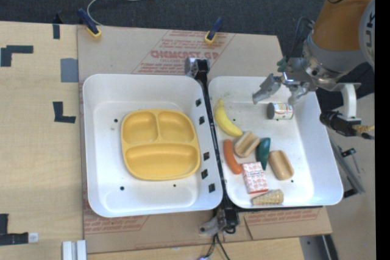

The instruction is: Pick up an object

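Hovering over the upper part of the right bin (317,149), your tool (281,89) is sitting with its fingers spread and nothing between them. Just below it, a small can (280,110) is lying on its side, long axis running left to right across the view. That is the nearest candidate: it is lying just toward the near edge of the table from the fingertips, close but apart from them. The banana (226,122) is lying further left, by the wall dividing the bins, and the other toy foods are clustering well below. You are probably looking at a short drop with the fingers set across the can's round body. The yellow tray (161,144) is occupying the left bin (97,149).
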`<action>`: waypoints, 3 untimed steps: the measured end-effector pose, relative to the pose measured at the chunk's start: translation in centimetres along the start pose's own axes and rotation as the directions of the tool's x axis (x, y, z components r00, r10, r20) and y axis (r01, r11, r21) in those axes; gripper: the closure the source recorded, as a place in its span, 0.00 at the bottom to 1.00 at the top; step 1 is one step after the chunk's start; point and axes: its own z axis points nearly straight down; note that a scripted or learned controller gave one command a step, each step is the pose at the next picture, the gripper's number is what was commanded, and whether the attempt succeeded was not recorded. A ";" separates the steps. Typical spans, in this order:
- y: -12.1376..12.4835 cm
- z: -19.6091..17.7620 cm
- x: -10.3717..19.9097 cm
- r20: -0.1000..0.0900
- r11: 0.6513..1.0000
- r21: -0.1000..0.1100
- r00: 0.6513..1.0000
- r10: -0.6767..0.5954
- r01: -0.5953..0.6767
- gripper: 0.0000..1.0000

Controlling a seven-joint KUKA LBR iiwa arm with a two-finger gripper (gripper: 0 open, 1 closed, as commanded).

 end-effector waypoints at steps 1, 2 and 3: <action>0.2 13.0 1.0 -0.001 1.000 0.004 1.000 0.001 -0.001 0.00; 4.3 18.1 1.1 0.000 1.000 -0.003 1.000 -0.001 0.001 0.00; 4.3 17.2 1.1 0.001 1.000 -0.003 1.000 -0.001 0.001 1.00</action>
